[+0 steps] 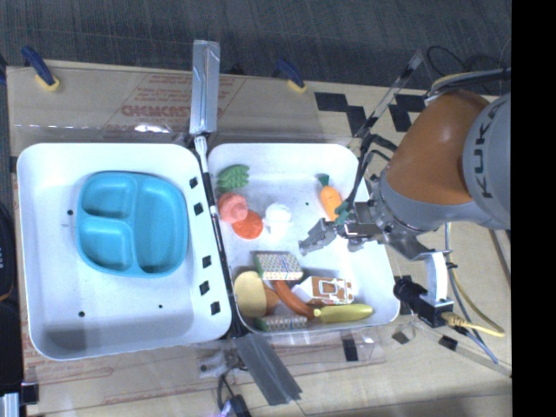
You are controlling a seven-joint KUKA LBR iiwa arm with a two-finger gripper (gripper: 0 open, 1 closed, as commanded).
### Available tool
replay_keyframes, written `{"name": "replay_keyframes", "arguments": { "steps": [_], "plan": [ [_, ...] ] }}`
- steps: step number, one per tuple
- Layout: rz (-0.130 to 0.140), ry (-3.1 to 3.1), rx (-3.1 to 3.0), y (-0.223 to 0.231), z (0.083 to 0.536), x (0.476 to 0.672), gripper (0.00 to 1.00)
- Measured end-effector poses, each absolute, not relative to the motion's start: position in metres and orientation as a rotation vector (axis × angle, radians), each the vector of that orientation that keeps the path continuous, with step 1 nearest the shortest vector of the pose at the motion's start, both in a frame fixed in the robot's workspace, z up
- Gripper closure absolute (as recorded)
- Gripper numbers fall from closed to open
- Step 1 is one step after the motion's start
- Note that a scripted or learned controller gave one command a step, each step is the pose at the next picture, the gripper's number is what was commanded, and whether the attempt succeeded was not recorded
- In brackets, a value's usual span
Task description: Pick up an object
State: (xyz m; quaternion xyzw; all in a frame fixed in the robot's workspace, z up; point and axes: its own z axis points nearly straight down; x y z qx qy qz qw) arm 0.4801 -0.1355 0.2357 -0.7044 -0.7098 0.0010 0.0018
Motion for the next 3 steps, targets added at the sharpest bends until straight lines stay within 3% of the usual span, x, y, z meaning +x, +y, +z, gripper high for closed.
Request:
{"name": "replay_keyframes", "arguments": {
  "steps": [1, 2, 3],
  "plan": [
    [0.008, -2.154, -2.278, -0.106, 0.147, 0.517, 0.00],
    [-0.009, -2.231, -2.217, -0.144, 0.096, 0.480, 0.00],
    [-0.011, -2.313, -2.137, -0.099, 0.097, 0.552, 0.00]
  ]
}}
